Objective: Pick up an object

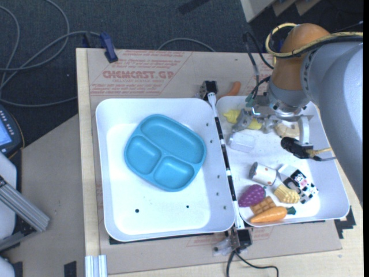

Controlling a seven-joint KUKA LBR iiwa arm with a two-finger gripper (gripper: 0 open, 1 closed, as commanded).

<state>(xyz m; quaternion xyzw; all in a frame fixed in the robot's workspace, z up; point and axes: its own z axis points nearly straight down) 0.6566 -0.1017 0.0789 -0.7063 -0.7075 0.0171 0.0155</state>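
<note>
The left bin has bare floor around the blue divided plate. The right bin is crowded: toys cluster along its near edge, with open floor mid-bin beside the divider.

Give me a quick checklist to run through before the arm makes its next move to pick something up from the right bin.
1. Tool over the bin with objects: ok. The tool sits at the far end of the right bin.
2. Something already held: cannot tell; its tip is too cluttered to read.
3. Nearest candidates: ok. A yellow toy and a clear plastic piece lie beside the tool.
4. Other pickable items: ok. Purple grapes, a toy carrot and a white cylinder lie at the near end.
5. Crowding: not ok. Grapes and carrot lie close together.
6. Left bin: ok. It holds a blue divided plate, away from the arm.
</note>
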